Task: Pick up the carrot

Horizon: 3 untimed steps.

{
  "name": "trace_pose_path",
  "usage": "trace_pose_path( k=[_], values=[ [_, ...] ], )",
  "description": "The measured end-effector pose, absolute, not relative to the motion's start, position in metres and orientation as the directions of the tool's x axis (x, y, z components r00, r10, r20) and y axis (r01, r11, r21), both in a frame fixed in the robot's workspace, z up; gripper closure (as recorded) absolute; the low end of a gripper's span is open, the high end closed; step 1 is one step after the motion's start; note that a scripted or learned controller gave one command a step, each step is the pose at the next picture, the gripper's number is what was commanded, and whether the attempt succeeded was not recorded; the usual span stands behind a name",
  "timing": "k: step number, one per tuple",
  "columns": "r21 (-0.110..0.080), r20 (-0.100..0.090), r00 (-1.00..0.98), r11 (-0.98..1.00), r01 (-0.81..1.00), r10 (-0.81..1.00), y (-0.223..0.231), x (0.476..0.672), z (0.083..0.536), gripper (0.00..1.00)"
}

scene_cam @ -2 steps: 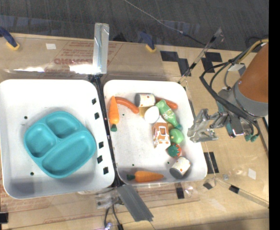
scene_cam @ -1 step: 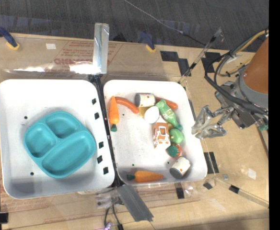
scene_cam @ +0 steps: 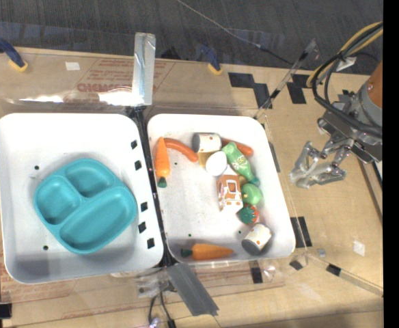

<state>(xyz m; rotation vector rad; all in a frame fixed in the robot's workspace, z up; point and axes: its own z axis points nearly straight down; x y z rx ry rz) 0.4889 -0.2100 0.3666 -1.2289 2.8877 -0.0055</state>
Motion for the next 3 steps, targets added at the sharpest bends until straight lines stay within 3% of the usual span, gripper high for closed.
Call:
trace_pose_path(
  k=[1,2,3],
  values=[
    [0.002,0.0,-0.432,0.432,-0.902,-0.902,-0.209,0.492,0.31,1.0],
    [0.003,-0.001,-0.119,0.119,-0.993,-0.993,-0.209,0.477,0.267,1.0],
    [0.004,-0.002,0.176,-0.176,-0.984,-0.984,-0.209,0.477,0.251,1.0]
  ],
)
